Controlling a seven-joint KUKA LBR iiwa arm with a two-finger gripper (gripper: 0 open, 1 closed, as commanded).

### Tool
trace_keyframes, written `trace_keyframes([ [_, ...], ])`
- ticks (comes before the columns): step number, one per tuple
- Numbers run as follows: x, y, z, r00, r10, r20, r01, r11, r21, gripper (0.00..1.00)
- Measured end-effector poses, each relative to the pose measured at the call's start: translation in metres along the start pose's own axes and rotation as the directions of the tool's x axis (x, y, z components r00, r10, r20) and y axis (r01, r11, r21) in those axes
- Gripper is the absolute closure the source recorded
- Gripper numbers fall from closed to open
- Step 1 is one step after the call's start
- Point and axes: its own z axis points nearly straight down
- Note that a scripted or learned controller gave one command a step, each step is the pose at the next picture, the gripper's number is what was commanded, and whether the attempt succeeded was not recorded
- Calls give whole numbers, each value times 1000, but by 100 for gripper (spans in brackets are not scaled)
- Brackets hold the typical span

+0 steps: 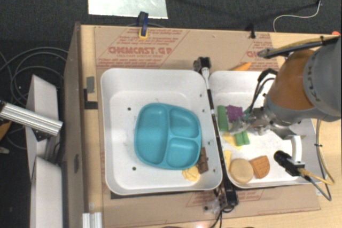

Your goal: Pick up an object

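Camera view: green block [241, 138] beneath tool [240, 124]

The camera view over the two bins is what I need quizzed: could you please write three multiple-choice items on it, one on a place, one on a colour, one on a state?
1. Where does the divided plate lie?
A. In the left bin
B. In the right bin
C. On the cardboard outside the bins

2. What colour is that plate?
A. Red
B. Blue-green
C. Black

3. How does the plate sit?
A. Propped upright against a wall
B. Flipped face down
C. Flat, compartments facing up

Answers:
1. A: the plate rests on the floor of the left bin, across the divider from the right bin, where the arm's pincer sits over green blocks and a purple piece.
2. B: its whole surface is a blue-green teal against the white bin.
3. C: all three compartments show open to the camera.
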Motion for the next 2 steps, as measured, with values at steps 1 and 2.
trace_keyframes([
  [1, -23, -13, 6, 1000, 1, 2, -1, 1000, -3, 0],
  [2, 2, 25, 6, 1000, -8, 2, 8, 1000, -9, 0],
])
